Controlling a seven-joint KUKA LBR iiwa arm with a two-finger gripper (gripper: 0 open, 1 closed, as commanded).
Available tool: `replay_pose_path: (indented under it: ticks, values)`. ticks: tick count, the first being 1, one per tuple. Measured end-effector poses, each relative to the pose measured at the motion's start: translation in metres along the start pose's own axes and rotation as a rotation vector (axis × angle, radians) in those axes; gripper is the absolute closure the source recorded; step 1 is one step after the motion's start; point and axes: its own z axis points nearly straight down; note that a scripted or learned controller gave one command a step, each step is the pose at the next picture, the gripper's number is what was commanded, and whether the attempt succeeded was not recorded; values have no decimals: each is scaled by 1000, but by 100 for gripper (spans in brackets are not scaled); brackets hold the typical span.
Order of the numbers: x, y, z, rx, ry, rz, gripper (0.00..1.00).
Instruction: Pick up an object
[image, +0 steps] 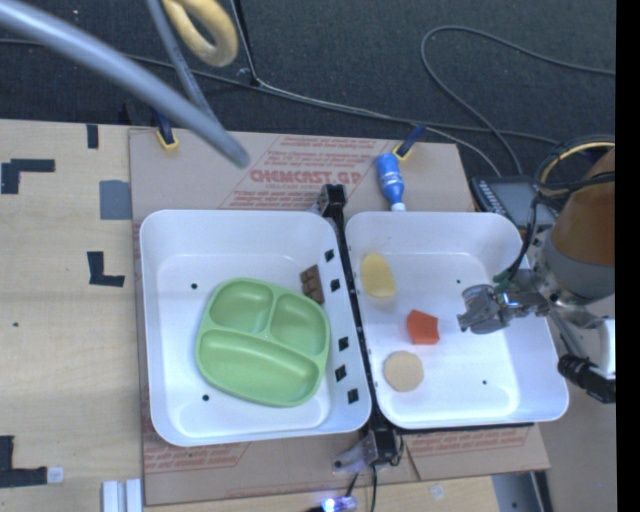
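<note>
- We see the gripper (478, 312) low inside the right bin (535, 400), near its right wall; we cannot tell how its jaws stand
- Just beside it, mid-bin, sits the orange block (423, 327): stiff, light, flat-faced, we'd pinch two opposite sides
- The tan disc (404, 371) near the front edge looks flat, awkward
- The pale yellow piece (378, 275) looks rounded, maybe slippery

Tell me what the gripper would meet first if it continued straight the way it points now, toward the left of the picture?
Probably the orange block: the gripper points left at it across bare bin floor. Its height above the right bin is unclear, so it could pass over.
</note>
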Motion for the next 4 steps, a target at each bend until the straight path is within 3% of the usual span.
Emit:
replay_pose_path:
  ticks: [1,4]
  values:
    - [-2,3,-42,0,0,1,100]
    - [160,24,-33,5,3,-6,100]
